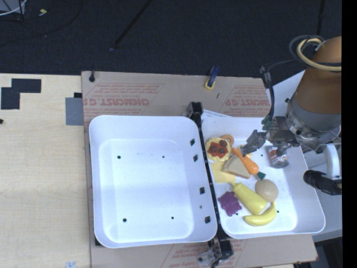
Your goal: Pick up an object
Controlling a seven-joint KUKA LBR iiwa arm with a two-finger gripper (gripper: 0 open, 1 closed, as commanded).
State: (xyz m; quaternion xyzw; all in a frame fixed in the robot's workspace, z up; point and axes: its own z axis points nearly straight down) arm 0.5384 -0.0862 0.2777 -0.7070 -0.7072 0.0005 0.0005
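Nearest the camera in the right bin (312, 225), a banana (260, 218) curls under a yellow squeeze bottle (249, 198), beside a purple grape cluster (229, 203) and a beige ball (267, 190). Farther back lie a sandwich wedge (238, 167), carrot (247, 161) and pizza slice (218, 147). All look like light, stiff, smooth plastic; the bottle's narrow body seems the best hold. Above the carrot, the end effector (263, 139) hangs with fingers spread, holding nothing.

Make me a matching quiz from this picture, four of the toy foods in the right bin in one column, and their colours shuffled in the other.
Things:
1. banana
2. carrot
3. grapes
4. pizza slice

Colours:
A. purple
B. yellow with red spots
C. orange
D. plain yellow

Pairs: 1-D, 2-C, 3-A, 4-B
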